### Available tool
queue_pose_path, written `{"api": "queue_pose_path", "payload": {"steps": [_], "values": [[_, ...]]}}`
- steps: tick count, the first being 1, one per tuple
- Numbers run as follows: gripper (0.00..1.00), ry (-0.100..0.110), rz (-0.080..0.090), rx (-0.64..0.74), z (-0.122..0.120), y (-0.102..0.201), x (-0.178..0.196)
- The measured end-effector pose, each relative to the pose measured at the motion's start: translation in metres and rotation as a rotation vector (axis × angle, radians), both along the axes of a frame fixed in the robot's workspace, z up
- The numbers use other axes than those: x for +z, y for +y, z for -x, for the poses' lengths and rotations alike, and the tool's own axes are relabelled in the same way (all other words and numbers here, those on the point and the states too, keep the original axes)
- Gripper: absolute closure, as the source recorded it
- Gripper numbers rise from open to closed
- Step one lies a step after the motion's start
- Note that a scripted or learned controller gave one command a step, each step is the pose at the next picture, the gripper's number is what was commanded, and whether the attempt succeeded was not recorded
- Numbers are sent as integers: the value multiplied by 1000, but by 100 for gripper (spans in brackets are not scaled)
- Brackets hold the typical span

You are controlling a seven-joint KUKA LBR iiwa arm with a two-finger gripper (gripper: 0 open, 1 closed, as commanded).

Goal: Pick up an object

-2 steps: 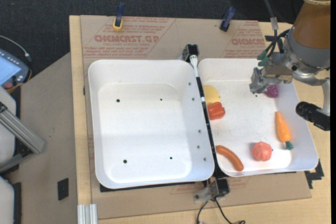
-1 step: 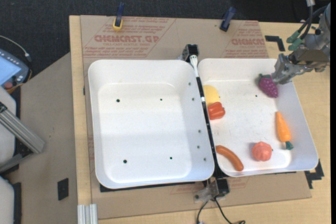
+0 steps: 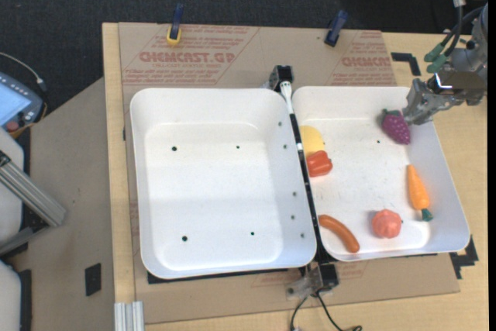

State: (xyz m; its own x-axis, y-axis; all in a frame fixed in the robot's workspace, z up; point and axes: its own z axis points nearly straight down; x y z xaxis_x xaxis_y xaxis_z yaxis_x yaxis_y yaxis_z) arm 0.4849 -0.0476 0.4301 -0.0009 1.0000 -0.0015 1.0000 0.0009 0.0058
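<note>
A: Reaching for the grapes (image 3: 396, 126), by the look of it — the purple bunch lies at the far right of the right bin (image 3: 364, 101), near its back wall, and the gripper (image 3: 419, 109) sits right at the bunch's upper right edge.

B: Has it got them?

A: I can't tell. The tool's end meets the bunch, but whether it is spread or closed on it is too small to read, and nothing shows the grapes lifted off the floor. I'd judge this the grasp step — approach done, lift not yet begun.

B: So the next move?

A: A firm close on the bunch, then a straight rise clear of the wall. The bunch is lumpy and close to the rim, so a slip is possible.

B: What else is in there?

A: One of each: a carrot (image 3: 418, 191) below the grapes, a pinkish round fruit (image 3: 387, 223) near the front, a sausage (image 3: 339, 233) at the front left, a red pepper (image 3: 318, 163) and a yellow piece (image 3: 311, 139) just behind it, touching, by the divider. Six items, two bins; the left bin (image 3: 155, 112) holds none.
</note>
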Motion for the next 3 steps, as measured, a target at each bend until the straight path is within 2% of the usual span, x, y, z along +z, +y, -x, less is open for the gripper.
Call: {"api": "queue_pose_path", "payload": {"steps": [3], "values": [[100, -11, 5, 1, -3, 0, 31]]}}
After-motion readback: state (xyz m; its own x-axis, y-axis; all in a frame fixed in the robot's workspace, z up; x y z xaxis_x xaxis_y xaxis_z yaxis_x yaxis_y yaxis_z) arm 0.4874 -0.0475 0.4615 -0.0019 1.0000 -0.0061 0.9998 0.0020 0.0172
